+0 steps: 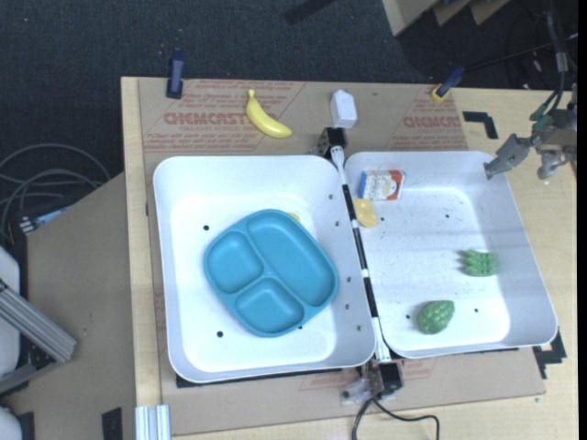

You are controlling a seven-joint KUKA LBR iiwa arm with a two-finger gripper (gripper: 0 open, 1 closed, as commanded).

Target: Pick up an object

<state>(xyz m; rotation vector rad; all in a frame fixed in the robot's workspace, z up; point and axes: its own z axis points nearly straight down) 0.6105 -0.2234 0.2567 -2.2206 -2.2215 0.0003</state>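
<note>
Parked at the right bin's [514, 246] far corner, the end effector [541, 159] holds nothing; I cannot tell its finger state. Likely targets, two green objects [478, 263] [435, 315], lie nearer the camera, inside that bin.

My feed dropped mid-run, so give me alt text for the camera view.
The gripper hangs at the right bin's far right corner. That bin holds two green toys and a red and white packet. A blue divided plate lies in the left bin, and a banana lies on the bench.
</note>
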